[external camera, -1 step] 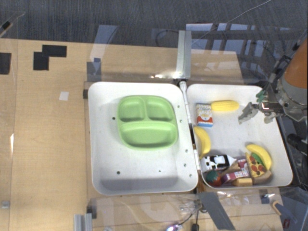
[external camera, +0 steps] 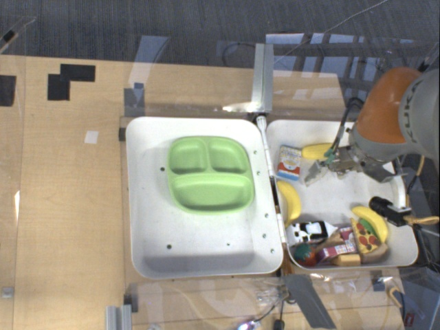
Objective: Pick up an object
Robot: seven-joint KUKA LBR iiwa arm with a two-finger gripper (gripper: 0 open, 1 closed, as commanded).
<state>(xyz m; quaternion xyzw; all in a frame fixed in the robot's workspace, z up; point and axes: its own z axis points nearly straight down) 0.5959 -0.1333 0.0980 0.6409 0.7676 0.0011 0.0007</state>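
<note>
Bright, even overhead light, soft shadows inside the left bin point(external camera: 148, 253), faint glare streaks, slightly soft focus.

I see a green divided plate point(external camera: 209, 173) lying flat mid-way in the left white bin point(external camera: 148, 253), black squares point(external camera: 70, 80) marked on the wooden bench point(external camera: 62, 205) at ten o'clock, grey carpet point(external camera: 172, 9) at twelve

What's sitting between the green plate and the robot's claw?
In the camera view, between the green plate and the gripper come the two bins' meeting rims, then a small carton in the right bin.
</note>
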